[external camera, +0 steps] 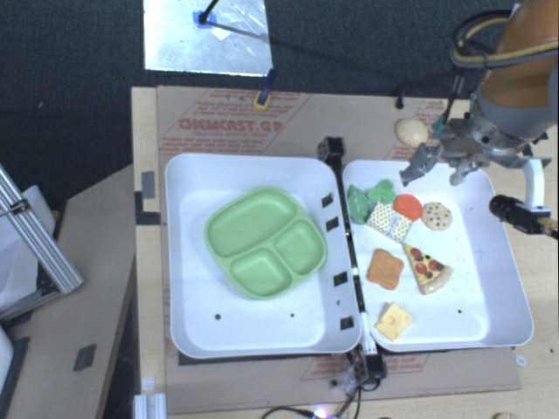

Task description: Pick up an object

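Objects: a cluster of toy foods lies in the right bin [502,317] — green leaf [370,197], red tomato [407,205], cookie [436,216], patterned block [389,222], pizza slice [426,267], brown toast [385,269], yellow cheese [394,322].
Nearest candidates: tomato, leaf and cookie sit just below the gripper; tomato touches the block, leaf touches the block's other corner.
Gripper [437,166]: hangs above the bin's far edge, two dark fingers spread wide, nothing between them.
Arm [522,68]: reaches in from the right, orange band high over the bin's far right corner.
Left bin [188,260]: holds a green divided plate [265,242], well apart from the foods.
Outside: an egg [410,131] rests on the cardboard beyond the right bin, near the gripper.
Stage: judged as approach; no pick made yet.
Risk, crowding: tomato, block and leaf are packed, so a finger may land on a neighbour and push the target aside.
Risk, flatness: cookie, toast and pizza lie low; fingers may close over them and slip off.
Risk, wall: a descent this near the far rim could strike the bin wall.
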Controlling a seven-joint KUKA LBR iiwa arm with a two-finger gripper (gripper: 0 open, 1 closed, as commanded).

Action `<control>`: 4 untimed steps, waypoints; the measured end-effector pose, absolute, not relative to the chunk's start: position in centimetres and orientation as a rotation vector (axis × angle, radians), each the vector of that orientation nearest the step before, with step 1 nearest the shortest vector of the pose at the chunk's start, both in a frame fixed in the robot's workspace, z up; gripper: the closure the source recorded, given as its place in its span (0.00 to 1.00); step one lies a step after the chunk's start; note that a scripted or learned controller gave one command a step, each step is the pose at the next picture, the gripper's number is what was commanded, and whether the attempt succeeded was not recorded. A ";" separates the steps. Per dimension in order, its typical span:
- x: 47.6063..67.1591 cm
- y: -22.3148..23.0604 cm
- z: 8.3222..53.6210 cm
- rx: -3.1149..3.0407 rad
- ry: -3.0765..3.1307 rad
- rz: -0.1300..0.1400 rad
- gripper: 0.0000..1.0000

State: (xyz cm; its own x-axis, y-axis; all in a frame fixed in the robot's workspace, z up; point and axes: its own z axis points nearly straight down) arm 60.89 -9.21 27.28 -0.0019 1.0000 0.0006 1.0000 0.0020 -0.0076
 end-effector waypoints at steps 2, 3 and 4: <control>61.1 -9.1 21.5 -2.218 -2.221 0.004 0.00; 61.7 -8.8 17.2 -2.219 -2.221 0.002 0.00; 62.1 -8.3 12.7 -2.216 -2.225 0.002 0.00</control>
State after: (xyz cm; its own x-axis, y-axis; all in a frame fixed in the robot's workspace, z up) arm 62.10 -8.27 12.75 -0.0040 1.0000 0.0003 1.0000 0.0040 -0.0021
